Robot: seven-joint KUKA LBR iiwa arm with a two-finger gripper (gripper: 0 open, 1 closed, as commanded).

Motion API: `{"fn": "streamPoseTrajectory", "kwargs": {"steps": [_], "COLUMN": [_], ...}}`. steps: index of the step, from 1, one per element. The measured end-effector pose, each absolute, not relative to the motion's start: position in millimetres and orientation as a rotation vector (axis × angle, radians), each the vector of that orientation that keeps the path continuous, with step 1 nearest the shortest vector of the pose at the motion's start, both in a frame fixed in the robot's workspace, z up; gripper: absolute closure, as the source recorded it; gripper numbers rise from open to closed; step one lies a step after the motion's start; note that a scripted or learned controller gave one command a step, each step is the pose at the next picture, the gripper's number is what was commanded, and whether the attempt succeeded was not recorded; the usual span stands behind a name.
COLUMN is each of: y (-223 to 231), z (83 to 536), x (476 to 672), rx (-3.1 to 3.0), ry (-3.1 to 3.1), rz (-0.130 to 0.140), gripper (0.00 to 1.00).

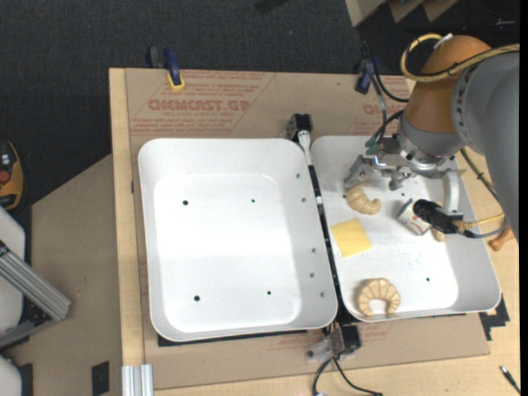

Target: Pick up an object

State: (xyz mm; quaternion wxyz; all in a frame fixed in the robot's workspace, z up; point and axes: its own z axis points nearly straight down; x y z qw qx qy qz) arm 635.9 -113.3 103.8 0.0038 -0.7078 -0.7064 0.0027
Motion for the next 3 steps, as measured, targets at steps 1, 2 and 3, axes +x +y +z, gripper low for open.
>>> {"fn": "streamPoseTrajectory", "kwargs": {"steps": [1, 2, 3], "y": [-94, -95, -27], "z": [83, 96, 192], "x": [616.6, 618.6, 670.7], "rx": [-2.217, -2.222, -2.219], "ry": [-2.218, -2.222, -2.238], "rz": [0.004, -0.001, -0.017], "gripper": [0.0, 1.0, 1.0]}}
